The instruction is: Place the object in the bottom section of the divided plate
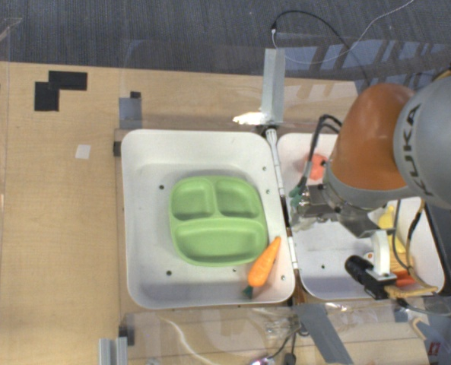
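Observation:
A green divided plate point(214, 220) lies in the left bin point(145, 204), with two small sections at the top and one wide section at the bottom. An orange toy carrot point(263, 262) rests against the plate's lower right corner, on the bin floor, green stem pointing down. The arm's wrist hangs over the left part of the right bin point(324, 276), and its gripper point(307, 202) sits near the divider between the bins, mostly hidden under the orange band.
A small red-orange object point(317, 163) peeks out in the right bin behind the arm. Yellow and orange items point(396, 268) lie at that bin's right side, beside a black part of the arm point(368, 276). A metal post point(273, 90) stands behind the bins.

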`<state>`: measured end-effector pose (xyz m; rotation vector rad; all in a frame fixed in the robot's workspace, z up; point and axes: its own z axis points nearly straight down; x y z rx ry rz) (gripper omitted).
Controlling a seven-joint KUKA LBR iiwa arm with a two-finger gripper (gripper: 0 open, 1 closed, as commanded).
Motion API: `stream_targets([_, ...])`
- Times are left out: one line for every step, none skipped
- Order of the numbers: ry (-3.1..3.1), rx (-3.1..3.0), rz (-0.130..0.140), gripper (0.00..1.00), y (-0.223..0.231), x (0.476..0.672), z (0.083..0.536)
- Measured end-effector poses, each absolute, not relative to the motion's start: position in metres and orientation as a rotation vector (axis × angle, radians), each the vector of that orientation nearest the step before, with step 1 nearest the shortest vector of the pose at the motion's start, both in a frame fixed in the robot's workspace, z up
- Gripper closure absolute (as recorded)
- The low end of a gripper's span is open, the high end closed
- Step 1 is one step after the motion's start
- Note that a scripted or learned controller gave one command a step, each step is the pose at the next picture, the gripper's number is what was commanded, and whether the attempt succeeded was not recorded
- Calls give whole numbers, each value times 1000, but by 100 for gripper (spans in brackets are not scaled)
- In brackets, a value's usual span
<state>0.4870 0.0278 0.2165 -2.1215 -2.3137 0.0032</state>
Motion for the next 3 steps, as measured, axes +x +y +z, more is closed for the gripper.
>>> stream_targets([-2311,-2126,2,100,74,558,212])
stream_targets([-2577,-1795,1,100,58,518,183])
stream_targets([-2576,-1795,1,0,58,518,183])
